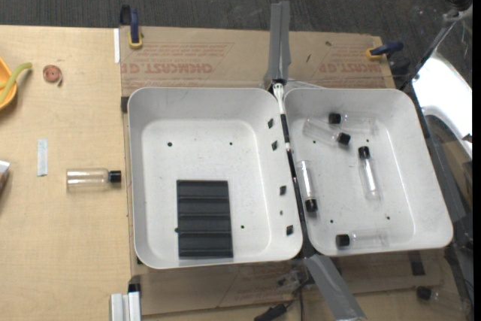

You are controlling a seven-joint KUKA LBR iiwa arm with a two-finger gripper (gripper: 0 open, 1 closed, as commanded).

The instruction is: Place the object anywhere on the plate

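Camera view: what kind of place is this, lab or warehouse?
Most likely a robotics lab test bench. Two white bins sit side by side on cardboard held by clamps, clear vials with black caps lie in the right bin, and a dark ribbed plate lies in the left.

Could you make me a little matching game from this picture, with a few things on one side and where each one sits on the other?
Things:
1. dark ridged plate
2. cluster of clear tubes with black caps
3. single clear tube with a black cap
4. blue clamp

Places:
A. on the bare bench, left of both bins
B. in the left bin
C. at the far edge of the cardboard
D. in the right bin

Pairs: 1-B, 2-D, 3-A, 4-C
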